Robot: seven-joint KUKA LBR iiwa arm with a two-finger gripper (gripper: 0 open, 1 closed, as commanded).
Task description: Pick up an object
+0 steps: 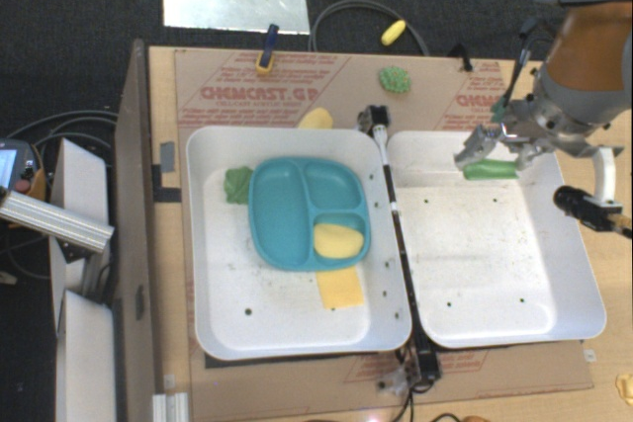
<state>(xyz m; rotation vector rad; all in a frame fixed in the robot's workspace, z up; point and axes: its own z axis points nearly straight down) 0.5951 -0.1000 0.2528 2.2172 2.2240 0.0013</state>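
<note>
Gripper (492,153) low at the right bin's (495,311) far edge, over a green object (489,170).

You can't tell from here whether the jaws are wide or closed, nor whether the green piece sits between them. Keep centred over it, close gently, then lift straight up, clear of the bin wall.

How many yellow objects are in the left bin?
2: a rounded yellow piece in the lower right compartment of the teal tray, and a flat yellow square on the bin floor just below the tray. Others may be hidden beneath it.
</note>
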